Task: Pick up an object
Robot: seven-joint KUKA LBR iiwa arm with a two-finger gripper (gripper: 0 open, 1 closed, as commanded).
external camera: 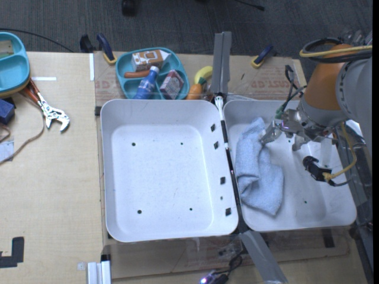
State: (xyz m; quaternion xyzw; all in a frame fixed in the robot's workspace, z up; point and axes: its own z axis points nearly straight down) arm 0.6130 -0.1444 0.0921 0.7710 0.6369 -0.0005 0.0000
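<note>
The cloth (259, 167), a pale blue-grey towel, lies crumpled in the right bin (331, 215), against that bin's left wall, running from near the far left corner down toward the near edge. It is the one loose thing in either bin, so it is the thing to pick.

The gripper (278, 134) hangs over the far part of the right bin, just beside the cloth's upper right folds. I judge its fingers to be spread apart with nothing between them, though they are small and partly lost against the wrist hardware. The arm (331, 81), with its orange band, comes in over the bin's far right corner.

The step in hand looks like the approach before a grasp. To do it well, the gripper should come down over a raised fold and not the flat skirt of the cloth, since a ridge gives the fingers something to pinch. The bunched part near the bin's far left corner seems the best target. It should stay off the bin's left wall, close fully, then lift straight up so the cloth does not drag.

The left bin (118, 158) sits beside it. Behind both, on the bench, stands a blue tray (125, 76) of small items, and a wrench (52, 115) lies toward the left edge.
</note>
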